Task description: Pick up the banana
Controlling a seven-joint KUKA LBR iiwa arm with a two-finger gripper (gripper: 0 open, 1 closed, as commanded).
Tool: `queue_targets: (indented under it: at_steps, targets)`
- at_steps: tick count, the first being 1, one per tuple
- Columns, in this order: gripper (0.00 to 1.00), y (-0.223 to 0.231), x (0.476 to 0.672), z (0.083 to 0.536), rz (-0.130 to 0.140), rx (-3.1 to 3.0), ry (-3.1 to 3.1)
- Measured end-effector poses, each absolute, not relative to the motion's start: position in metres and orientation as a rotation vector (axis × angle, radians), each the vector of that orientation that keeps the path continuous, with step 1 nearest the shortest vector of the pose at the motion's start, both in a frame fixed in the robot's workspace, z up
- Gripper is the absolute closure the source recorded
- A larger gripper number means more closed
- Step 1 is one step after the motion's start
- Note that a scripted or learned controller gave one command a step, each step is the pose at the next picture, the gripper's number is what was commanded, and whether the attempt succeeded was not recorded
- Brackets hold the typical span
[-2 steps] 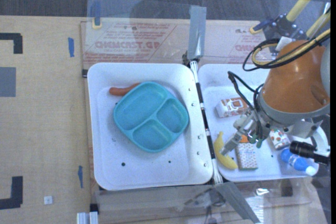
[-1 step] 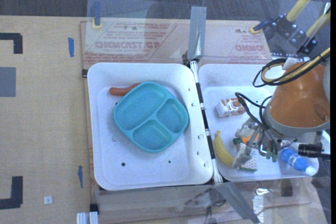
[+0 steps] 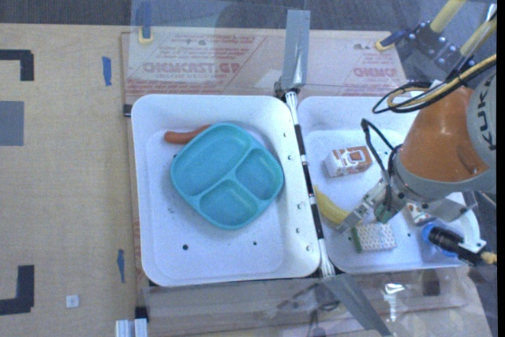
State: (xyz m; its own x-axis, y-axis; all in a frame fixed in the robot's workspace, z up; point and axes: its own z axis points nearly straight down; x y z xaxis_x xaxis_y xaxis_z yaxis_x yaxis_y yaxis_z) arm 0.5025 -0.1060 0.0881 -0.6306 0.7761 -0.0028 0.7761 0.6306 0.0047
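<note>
Banana (image 3: 330, 208) in right bin (image 3: 347, 113), gripper (image 3: 372, 211) beside (perhaps touching)

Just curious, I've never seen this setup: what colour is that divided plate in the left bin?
Turquoise blue; the divided plate shows plainly in the camera view.

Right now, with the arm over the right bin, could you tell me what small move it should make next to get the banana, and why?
Probably a short shift toward the divider. The banana lies at the right bin's left edge, by the divider, while the pincer sits just to its right, above a small sponge. Nothing yellow shows between its tips, so it should centre over the banana before closing.
</note>
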Motion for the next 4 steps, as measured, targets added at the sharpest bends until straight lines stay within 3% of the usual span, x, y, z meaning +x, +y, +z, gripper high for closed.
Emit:
queue_targets:
  at_steps: [1,2,3,4]
  targets:
    - [0.0,-0.105,0.547,0.088,0.004,1.712,2.626]
    - [1.0,-0.106,0.548,0.1,0.009,1.709,2.62]
    - [1.0,-0.051,0.601,0.206,0.0,2.005,2.415]
    - [0.0,-0.051,0.601,0.206,0.0,2.005,2.415]
